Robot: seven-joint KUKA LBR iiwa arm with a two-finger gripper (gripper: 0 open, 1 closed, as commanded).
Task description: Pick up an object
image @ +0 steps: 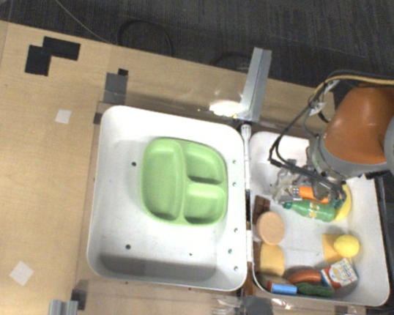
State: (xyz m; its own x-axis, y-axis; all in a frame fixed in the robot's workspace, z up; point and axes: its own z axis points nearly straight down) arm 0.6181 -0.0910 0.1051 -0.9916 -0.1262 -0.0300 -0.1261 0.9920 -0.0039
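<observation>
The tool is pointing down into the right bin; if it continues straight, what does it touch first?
Most likely the green bottle with the orange cap, which lies directly under the tool in the right bin. Depth is hard to judge from this slanted view.

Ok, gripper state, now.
Gripper: cannot be told; it sits low in the right bin, over the green bottle.

Matt green plastic tray (182,180), smooth white bins (104,250), pale wooden bench (23,177).

A divided tray (182,180) lies in the left bin (106,242); toys fill the right bin (374,281).
</observation>
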